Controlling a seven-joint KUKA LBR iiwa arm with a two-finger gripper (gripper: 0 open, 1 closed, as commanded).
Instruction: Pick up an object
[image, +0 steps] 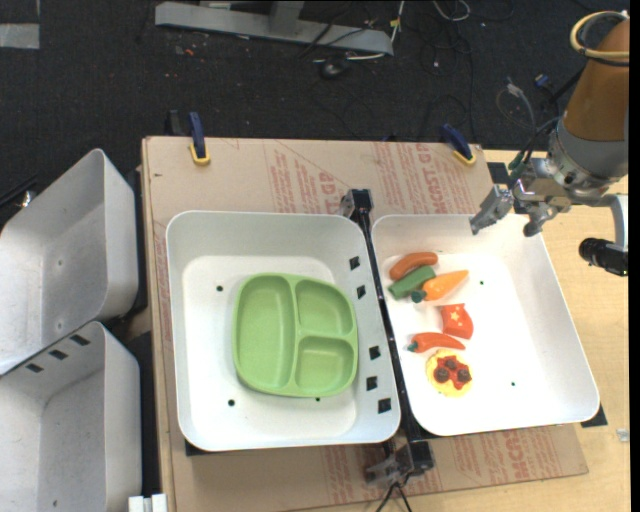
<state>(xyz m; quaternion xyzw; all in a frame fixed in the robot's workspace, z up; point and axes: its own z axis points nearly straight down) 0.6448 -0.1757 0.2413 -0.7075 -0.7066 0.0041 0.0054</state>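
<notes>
the gripper (510, 212) hung spread and empty over the right bin's (540, 400) far rim; the toy hot dog (413, 264) lay inside, down-left of it, well apart.

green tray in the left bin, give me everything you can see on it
The green tray is a light green divided plate, plastic by the look, with rounded corners and three compartments: one tall one on its left side and two smaller ones stacked on its right. It lies flat and right side up on the floor of the left bin, turned slightly off square to the walls. Nothing lies in its compartments and nothing else touches it.
</notes>
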